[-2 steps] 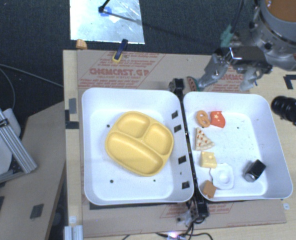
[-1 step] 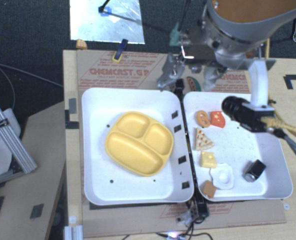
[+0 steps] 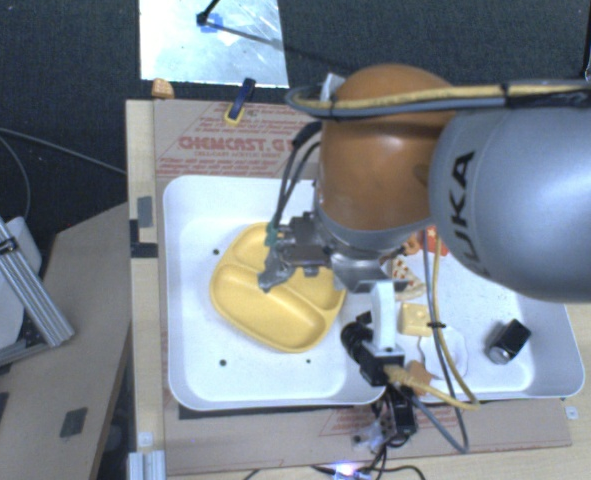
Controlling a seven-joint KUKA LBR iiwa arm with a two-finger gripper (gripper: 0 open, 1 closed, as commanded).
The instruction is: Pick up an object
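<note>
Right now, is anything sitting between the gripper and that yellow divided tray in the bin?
Nothing visible does. The gripper is right over the yellow tray in the left bin, at or near its centre ridge. The other small items lie to the right of the tray, off that path.

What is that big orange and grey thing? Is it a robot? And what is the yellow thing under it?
Yes, it is a robot arm, grey with an orange band. A camera fixed above the bench looks down on it at a slant, and the arm reaches in from the right side of the picture. At its end is a gripper, the part that grabs things. It hangs right over a yellow tray lying in a shallow white bin. I cannot tell whether it is grabbing the tray. Farther right lie a small black block and a pale yellow piece. The robot's job is to pick something up.
</note>
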